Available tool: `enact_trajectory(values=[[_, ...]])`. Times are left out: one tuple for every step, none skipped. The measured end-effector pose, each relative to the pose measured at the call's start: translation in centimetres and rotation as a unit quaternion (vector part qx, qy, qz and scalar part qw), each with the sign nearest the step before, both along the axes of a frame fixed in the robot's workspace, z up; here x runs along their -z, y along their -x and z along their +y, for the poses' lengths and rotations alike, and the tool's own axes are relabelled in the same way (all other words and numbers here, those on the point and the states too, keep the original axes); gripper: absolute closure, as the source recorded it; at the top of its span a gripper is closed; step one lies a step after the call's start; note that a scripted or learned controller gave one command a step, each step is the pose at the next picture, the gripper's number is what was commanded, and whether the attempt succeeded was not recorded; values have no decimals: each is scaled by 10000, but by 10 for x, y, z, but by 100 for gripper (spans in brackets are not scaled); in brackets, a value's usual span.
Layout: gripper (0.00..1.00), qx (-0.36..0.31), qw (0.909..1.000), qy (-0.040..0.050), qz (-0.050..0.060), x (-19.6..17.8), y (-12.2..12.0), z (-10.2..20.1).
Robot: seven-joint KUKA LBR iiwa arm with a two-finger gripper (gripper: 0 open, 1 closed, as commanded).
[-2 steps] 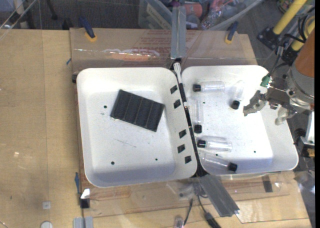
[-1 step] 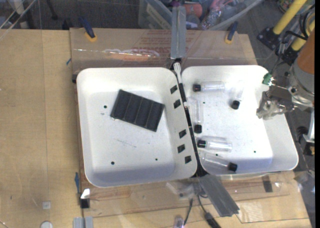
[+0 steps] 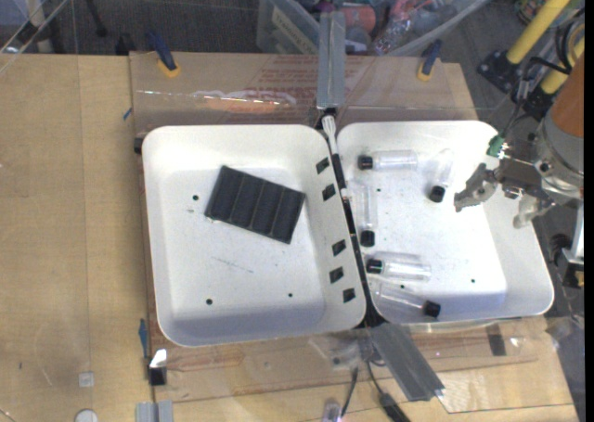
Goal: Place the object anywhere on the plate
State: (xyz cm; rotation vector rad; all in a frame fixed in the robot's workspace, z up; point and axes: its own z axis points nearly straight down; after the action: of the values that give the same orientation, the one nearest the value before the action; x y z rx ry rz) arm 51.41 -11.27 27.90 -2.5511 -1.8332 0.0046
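1. The jaws [image 3: 499,190] hang over the right bin [image 3: 483,267], near its right rim, at the end of the grey arm [image 3: 566,147] reaching in from the right.
2. Whether the jaws are open or closed cannot be told: one grey finger juts left and a paler one sits further right, but their tips blur into the white bin floor. Nothing can be seen between them.
3. The clear tubes with black caps lie in the right bin, left of the jaws: one [image 3: 390,161] near the bin's far rim, one [image 3: 399,269] lower down, one [image 3: 408,302] at the near rim, and one [image 3: 364,216] along the divider.
4. A black cap [image 3: 436,193] sits just left of the jaws, apart from them; its clear body is hard to make out.
5. The dark ribbed plate [image 3: 255,204] lies tilted in the left bin [image 3: 186,309], well apart from the jaws.
6. The worktop [image 3: 65,225] surrounds both bins.
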Motion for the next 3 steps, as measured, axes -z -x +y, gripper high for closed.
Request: enact_trajectory(values=[[100, -11, 10000, 6, 1, -9, 0, 0], [0, -11, 10000, 6, 3, -9, 0, 0], [100, -21, 10000, 12, 4, -19, -1, 0]])
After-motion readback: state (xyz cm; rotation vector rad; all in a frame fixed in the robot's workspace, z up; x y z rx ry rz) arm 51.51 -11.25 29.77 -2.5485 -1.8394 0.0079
